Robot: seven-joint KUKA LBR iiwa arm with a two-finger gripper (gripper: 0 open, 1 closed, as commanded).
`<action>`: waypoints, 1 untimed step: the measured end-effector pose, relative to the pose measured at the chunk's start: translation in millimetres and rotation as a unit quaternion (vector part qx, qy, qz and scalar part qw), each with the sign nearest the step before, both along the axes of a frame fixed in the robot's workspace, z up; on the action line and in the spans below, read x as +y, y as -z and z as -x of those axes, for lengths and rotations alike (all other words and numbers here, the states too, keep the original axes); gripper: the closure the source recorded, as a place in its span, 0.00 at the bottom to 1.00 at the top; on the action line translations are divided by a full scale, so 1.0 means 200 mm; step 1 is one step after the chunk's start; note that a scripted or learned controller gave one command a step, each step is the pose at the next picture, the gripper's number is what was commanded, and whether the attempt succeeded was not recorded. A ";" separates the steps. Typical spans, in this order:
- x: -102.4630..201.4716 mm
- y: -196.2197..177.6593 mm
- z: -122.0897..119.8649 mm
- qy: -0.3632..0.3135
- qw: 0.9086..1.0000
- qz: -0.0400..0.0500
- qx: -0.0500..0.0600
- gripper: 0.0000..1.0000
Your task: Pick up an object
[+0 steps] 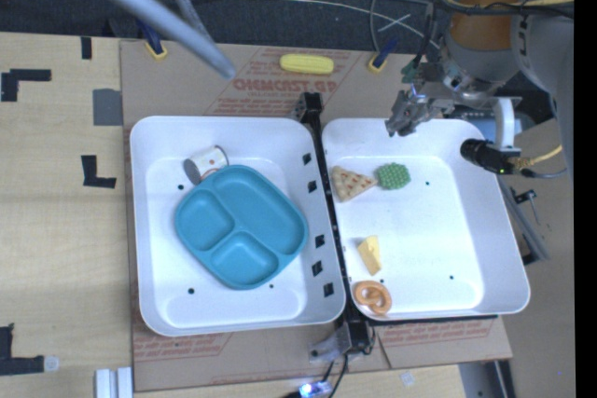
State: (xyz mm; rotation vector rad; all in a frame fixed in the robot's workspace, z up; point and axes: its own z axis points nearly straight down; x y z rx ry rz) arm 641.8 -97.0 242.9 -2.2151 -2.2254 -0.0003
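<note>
My gripper (403, 123) hangs over the far edge of the right bin (485, 228), above and a little right of the objects. Below it lie a green bumpy toy (393, 175) and a tan waffle-like wedge (350, 184), side by side near the bin's left wall. Farther toward the front sit a small yellow cheese-like piece (371, 253) and a brown pretzel (372, 297) in the front-left corner. Nothing shows between the gripper's tips.
The left bin (154, 228) holds a blue divided plate (241, 226) and a small white cup (206, 164) lying on its side. A yellow banana-shaped toy (306, 63) rests on the cardboard behind the bins. A black divider (322, 191) runs between the bins.
</note>
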 end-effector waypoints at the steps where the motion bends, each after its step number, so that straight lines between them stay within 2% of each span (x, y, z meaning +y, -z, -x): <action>1: 0.21 0.06 0.12 0.001 1.000 0.000 0.001 1.00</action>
